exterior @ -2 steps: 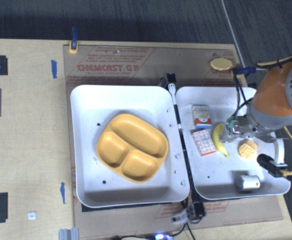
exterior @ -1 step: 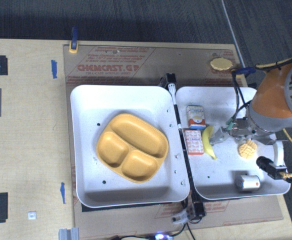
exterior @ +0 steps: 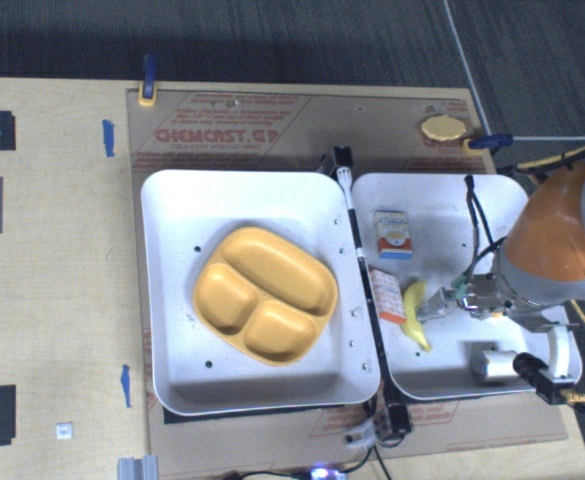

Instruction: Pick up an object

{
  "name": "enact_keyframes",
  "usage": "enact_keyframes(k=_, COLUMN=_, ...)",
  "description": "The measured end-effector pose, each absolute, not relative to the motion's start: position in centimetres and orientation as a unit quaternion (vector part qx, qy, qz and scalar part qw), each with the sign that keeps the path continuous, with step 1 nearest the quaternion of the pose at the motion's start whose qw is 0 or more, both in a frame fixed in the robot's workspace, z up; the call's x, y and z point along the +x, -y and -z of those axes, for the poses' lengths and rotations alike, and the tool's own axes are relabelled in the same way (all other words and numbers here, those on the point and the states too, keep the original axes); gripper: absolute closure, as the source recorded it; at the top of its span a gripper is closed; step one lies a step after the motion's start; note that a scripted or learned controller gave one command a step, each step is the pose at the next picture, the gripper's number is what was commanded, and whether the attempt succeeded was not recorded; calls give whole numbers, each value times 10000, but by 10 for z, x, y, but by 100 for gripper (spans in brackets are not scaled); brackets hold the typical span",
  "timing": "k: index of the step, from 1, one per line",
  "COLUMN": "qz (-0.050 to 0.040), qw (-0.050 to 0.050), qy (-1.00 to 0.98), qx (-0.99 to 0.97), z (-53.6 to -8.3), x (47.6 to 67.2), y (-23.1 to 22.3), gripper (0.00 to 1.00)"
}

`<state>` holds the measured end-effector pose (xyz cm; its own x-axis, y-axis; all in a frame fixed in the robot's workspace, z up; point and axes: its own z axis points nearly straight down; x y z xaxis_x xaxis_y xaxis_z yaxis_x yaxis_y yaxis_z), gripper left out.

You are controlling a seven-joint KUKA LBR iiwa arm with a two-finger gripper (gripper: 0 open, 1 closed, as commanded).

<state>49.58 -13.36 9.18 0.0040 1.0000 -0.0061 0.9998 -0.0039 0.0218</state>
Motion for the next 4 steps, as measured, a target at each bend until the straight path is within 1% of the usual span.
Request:
enact_keyframes(k=1, qz=-49, qw=158, qy=-7038, qx=7102, z=-93, x=487, y=104, gripper=0)
enact_keyframes(k=4, qz=-41, qw=174, qy=-7028, qx=7111, z=-93, x=487, y=102, gripper=0)
